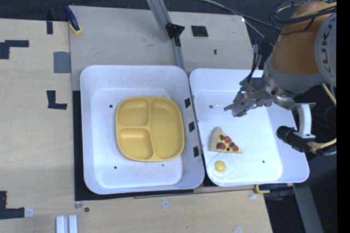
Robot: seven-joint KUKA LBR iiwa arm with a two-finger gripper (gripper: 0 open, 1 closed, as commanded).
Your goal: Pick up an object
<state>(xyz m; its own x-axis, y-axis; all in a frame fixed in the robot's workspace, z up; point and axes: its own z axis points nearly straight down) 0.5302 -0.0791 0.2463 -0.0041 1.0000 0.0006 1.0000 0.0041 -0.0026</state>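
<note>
Your claw (236,110) is hovering over the right white bin (284,169), toward its far half, and I cannot tell what state it is in; nothing is showing in its grip. The toy pizza slice with red toppings (223,142) is lying near the bin's front left corner, a small yellow round piece (220,166) just beside it. The yellow divided plastic plate (150,128) is sitting in the left white bin (93,117). By my reckoning, the pick is not yet made.

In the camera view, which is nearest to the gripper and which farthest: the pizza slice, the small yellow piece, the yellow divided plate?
From the gripper:
1. Pizza slice, right bin, just below it.
2. Small yellow piece, right bin, near the front edge.
3. Yellow divided plate, left bin.
</note>
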